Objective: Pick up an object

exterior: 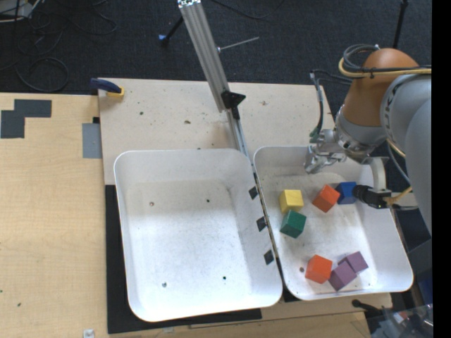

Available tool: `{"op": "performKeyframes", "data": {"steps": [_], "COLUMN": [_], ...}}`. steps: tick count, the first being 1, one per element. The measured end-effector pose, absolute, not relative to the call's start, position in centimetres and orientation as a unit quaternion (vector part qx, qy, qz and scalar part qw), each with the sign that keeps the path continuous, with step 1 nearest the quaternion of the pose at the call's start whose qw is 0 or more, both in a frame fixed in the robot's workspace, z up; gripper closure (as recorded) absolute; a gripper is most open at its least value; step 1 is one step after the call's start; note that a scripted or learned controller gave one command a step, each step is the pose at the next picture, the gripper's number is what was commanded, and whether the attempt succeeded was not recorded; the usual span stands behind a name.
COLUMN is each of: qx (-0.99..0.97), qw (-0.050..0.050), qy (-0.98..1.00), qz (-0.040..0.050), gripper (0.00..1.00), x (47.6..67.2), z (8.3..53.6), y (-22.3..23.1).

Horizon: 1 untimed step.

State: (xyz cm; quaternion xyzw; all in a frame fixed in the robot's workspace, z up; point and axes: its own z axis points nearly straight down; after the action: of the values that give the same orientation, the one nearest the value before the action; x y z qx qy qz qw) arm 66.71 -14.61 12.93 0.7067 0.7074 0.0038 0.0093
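Where visible, gripper (318, 162) hovers near orange cube (325, 198).

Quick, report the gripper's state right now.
Two-finger gripper: hovering over the far end of the right white bin, nothing visible between its fingers; open or shut cannot be told.

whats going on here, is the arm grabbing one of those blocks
Not yet. The arm's hand hangs over the back of the right bin with no block between its fingers. The blocks all lie in that bin: a yellow block, green block, two orange blocks, a blue block and two purple blocks.
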Motion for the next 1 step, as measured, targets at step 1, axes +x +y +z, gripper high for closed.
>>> {"op": "performKeyframes", "data": {"steps": [1], "qx": [0.707], "qw": [0.001], "qy": [0.707], "qz": [0.0010], "gripper": [1.00], "x": [66.24], "z": [19.16], "y": [-14.64]}}
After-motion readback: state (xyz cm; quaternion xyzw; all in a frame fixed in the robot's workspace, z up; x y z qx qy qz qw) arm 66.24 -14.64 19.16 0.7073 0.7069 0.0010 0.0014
